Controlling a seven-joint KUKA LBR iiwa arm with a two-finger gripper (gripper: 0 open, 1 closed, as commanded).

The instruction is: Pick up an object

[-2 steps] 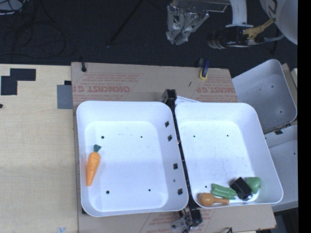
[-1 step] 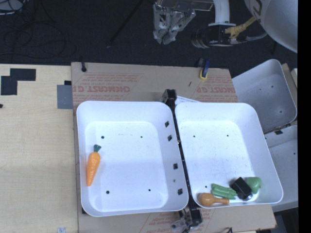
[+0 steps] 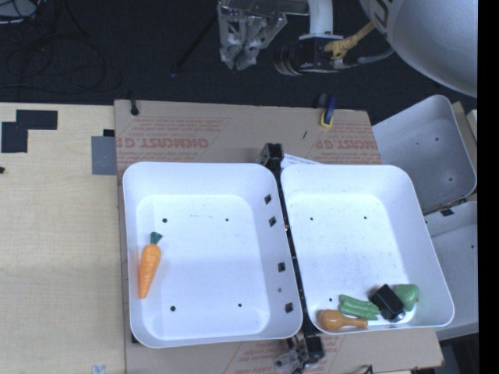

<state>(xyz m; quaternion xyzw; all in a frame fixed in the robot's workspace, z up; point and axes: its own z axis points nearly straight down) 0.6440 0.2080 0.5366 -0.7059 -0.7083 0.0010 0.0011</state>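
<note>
The worktop [image 3: 54, 232] carries a brown cardboard sheet [image 3: 234, 135], and on it sit two shallow white bins side by side. The left bin [image 3: 203, 181] holds an orange toy carrot [image 3: 149, 265] with a green top, lying near its left wall. The right bin [image 3: 351, 181] holds a small cluster in its near right corner: a green bean pod [image 3: 359, 307], a black block [image 3: 387, 301] touching it, a green piece [image 3: 408, 293] just behind the block, and an orange pear-shaped toy [image 3: 340, 320] at the front. The end effector [image 3: 248, 37] hangs well above the far edge of the bins, over the dark floor; whether it is wide or narrow cannot be told.
</note>
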